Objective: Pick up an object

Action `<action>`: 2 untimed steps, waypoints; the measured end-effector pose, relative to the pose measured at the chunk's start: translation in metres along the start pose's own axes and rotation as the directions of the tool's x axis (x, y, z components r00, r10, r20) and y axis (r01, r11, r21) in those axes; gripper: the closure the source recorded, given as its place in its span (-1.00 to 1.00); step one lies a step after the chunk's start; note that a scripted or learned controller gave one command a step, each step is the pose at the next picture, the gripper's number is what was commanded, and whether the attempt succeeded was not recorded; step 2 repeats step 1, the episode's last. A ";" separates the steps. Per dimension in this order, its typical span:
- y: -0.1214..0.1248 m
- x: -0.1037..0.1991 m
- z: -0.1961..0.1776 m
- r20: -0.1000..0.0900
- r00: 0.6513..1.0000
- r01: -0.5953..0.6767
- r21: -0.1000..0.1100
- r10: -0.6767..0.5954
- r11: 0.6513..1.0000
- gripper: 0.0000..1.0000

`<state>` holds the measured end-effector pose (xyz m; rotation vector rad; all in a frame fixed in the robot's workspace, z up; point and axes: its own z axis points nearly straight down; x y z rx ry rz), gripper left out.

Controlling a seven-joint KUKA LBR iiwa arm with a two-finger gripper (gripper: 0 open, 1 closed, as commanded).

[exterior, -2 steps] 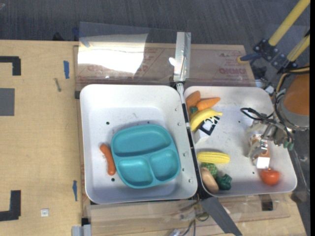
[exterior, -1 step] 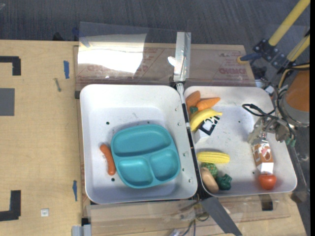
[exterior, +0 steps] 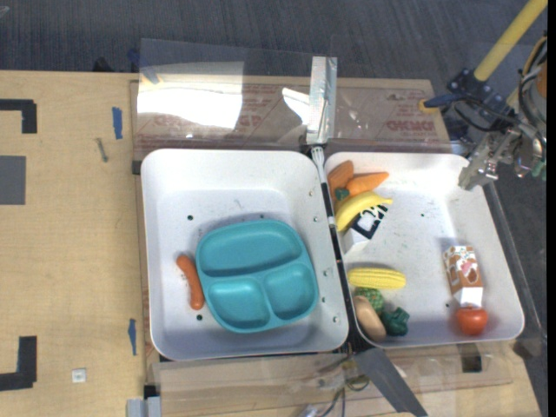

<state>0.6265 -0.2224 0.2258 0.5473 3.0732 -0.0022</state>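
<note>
teal tray (exterior: 256, 274) in left bin (exterior: 165, 181), banana (exterior: 361, 212)

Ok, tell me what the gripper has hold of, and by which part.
Nothing is held. The gripper sits at the right bin's far right corner, apart from every object in it.

A robotics lab is showing here: two white bins (exterior: 165, 181) holding toy food are sitting on a taped plywood bench (exterior: 61, 233).
</note>
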 end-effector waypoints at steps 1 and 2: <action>0.001 0.000 -0.007 0.001 1.000 0.001 -0.001 -0.001 1.000 1.00; 0.001 0.000 -0.007 0.001 1.000 0.001 -0.001 -0.001 1.000 1.00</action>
